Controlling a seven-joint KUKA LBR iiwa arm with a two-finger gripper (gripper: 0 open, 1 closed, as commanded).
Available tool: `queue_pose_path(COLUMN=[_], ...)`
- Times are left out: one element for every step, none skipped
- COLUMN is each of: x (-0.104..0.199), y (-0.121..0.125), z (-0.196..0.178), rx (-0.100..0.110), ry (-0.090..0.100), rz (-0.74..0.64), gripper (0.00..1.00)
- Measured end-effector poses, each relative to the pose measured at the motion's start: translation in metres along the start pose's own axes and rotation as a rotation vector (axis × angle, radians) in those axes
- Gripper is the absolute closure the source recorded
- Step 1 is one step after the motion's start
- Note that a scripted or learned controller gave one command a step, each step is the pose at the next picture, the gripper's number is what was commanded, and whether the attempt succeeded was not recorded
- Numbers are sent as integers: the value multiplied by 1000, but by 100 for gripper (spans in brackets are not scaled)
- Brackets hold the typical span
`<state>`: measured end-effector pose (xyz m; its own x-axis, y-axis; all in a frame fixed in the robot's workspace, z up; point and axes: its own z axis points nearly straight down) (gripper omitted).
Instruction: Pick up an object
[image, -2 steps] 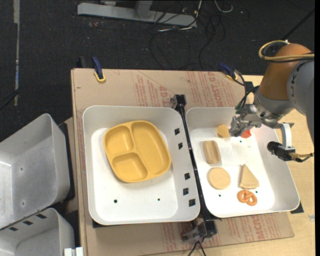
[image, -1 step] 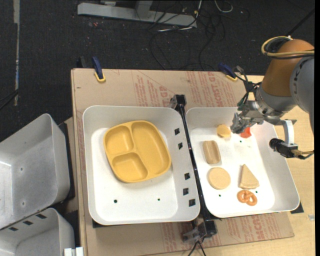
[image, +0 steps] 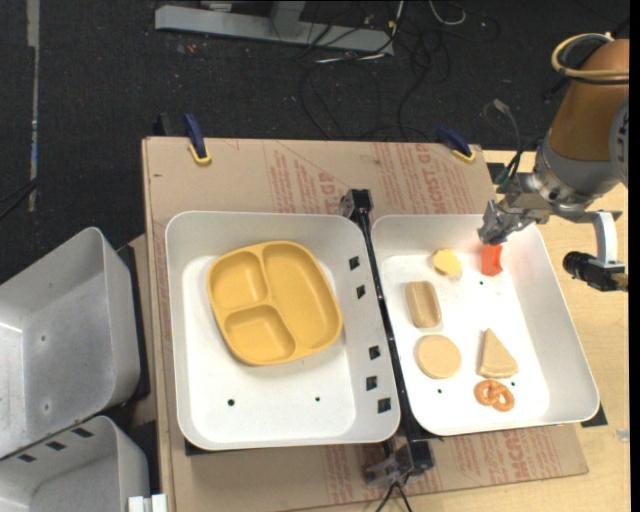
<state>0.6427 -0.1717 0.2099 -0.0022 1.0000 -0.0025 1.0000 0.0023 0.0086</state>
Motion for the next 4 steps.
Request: queue_pose_path(x=[0,59,111,157], y=[1,-13,-24,-43], z=[-19,-12,-24,-17], rx=[4,11,10,12], ry=[1,4,5,4], rz=[0,-5,-5,-4], gripper=[100,100,100,100])
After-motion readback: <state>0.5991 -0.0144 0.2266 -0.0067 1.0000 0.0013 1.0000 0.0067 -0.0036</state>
